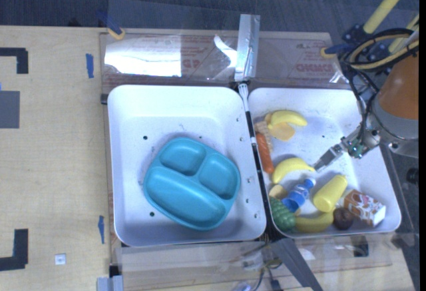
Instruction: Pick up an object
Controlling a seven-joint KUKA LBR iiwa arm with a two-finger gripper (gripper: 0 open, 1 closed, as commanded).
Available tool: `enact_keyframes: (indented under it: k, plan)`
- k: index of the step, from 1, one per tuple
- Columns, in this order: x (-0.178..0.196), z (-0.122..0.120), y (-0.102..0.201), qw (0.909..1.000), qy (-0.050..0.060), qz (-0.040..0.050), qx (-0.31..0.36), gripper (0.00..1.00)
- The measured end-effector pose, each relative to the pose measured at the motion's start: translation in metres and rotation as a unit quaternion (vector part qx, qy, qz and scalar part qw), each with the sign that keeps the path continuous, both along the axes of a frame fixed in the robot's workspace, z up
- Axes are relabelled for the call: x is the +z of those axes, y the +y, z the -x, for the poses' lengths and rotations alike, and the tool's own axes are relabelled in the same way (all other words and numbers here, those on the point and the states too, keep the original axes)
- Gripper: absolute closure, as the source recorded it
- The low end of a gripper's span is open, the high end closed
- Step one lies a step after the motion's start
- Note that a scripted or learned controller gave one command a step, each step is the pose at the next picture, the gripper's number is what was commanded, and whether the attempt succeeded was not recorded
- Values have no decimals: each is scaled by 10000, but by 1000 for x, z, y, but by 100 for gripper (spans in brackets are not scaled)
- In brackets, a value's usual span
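Right bin (pixel 373 110), lower right of frame: pile of toy food, among it two curved yellow bananas (pixel 287 118), an orange carrot (pixel 265 152), a yellow bottle (pixel 330 192), a blue-capped piece (pixel 299 194) and a brown-white packet (pixel 364 206). Gripper (pixel 331 156) hangs above them at mid-bin; open or closed, cannot tell. Left bin (pixel 126 150) holds a blue divided plate (pixel 192 180).

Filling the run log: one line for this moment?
claw: over right bin, above banana | holding: nothing seen | blue tray: left bin

arm (pixel 399 100): cut off at right edge | gripper (pixel 333 155): fingers too small to tell
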State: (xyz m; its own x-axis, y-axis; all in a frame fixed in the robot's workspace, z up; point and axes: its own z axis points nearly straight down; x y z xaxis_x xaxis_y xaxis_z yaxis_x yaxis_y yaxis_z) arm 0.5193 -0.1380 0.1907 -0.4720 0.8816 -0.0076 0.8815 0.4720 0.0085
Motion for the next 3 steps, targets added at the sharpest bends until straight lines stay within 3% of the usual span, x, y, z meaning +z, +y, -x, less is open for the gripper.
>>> enact_keyframes:
  k: [1, 2, 3]
  plan:
    - [-90, 9, 22, 9999, 25, -8, 143, 0]
    - [-101, 36, 37, 9987, -10, -8, -518, 0]
    - [-91, 35, 37, 9986, -32, -8, -519, 100]
